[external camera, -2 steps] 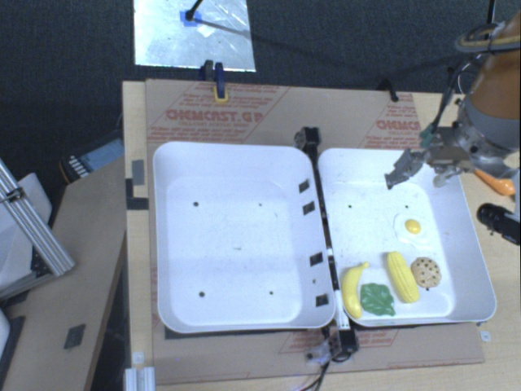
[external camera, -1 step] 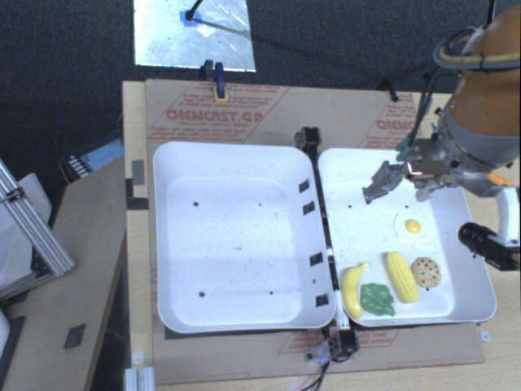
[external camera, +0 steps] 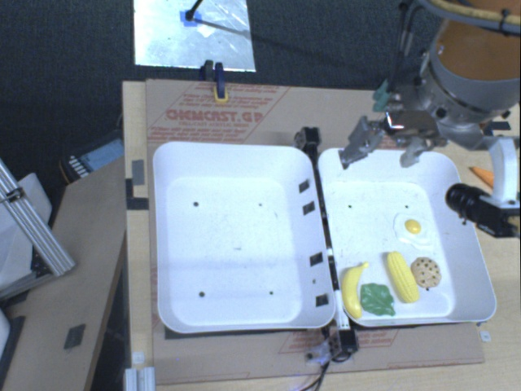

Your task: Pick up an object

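While nothing sits between its fingers, the gripper [external camera: 380,147] hangs spread apart over the far edge of the right bin [external camera: 468,300], above bare floor, well apart from the objects. Task looks barely begun: no pick made, everything lies on the bin floor.

Candidates all sit in the right bin's near half. Fried egg [external camera: 412,227] lies alone toward the right-middle. Below it, corn cob [external camera: 401,276] lies slanted, with the cookie [external camera: 426,272] just beside it on the right, seemingly touching. Banana [external camera: 352,289] lies along the left wall near the divider; green leaf piece [external camera: 378,299] sits between banana and corn, close to both. Left bin [external camera: 236,235] holds none of these.

What's left, by my read: choose one item, travel toward the near side, descend, close, lift. Egg looks the least crowded but flat; banana is hemmed by the wall; corn is crowded on both sides, so a stray nudge is likely.
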### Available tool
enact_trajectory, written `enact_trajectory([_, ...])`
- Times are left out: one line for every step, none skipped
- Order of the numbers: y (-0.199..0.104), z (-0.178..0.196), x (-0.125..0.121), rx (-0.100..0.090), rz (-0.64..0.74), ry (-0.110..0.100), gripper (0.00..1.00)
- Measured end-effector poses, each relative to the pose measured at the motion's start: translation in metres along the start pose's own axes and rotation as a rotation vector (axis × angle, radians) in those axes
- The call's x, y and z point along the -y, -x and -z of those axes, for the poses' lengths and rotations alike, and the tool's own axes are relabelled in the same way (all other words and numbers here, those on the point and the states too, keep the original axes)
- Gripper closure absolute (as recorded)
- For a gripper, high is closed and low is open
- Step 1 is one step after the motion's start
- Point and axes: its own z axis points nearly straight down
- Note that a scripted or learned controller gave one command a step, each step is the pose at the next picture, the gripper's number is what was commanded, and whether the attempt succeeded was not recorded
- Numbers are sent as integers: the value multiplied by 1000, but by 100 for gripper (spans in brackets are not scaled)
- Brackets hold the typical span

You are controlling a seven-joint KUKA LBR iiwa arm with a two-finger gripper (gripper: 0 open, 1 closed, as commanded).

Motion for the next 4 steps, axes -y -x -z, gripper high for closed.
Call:
enact_trajectory([-21,73,-2,2,-8,-4,0])
enact_trajectory([3,69,9,4,-15,-13,0])
enact_trajectory([2,69,8,4,-12,-13,0])
enact_trajectory([2,80,8,3,-8,-10,100])
